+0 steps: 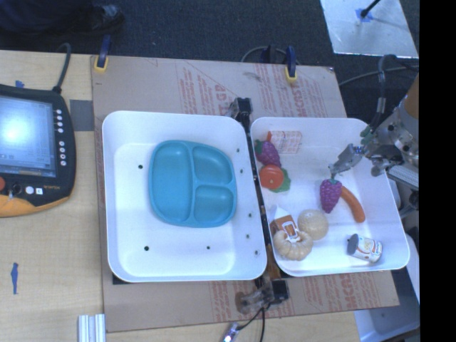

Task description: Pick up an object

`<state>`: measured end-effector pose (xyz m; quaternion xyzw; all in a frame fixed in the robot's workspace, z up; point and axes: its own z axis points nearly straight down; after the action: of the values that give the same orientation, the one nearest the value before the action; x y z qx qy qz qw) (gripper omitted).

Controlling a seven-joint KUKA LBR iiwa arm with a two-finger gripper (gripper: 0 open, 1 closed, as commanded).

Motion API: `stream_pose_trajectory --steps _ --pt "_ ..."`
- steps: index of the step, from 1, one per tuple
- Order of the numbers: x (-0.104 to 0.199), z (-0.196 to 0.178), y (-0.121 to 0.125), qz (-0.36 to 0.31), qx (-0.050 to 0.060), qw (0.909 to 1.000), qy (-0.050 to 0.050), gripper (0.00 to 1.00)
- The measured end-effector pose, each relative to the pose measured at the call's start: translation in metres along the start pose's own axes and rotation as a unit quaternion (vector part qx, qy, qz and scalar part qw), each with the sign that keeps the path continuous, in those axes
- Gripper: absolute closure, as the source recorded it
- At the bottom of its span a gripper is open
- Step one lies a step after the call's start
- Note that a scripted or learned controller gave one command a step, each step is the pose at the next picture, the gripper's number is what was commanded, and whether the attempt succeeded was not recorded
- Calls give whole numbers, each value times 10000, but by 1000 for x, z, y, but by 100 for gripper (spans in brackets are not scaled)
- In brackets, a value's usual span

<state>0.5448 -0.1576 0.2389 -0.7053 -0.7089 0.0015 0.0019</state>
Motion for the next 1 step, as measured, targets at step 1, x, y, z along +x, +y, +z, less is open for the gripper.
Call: stream_pose_trajectory --steps 1 --pt "14 130 7 -6 13 10000 -1 0"
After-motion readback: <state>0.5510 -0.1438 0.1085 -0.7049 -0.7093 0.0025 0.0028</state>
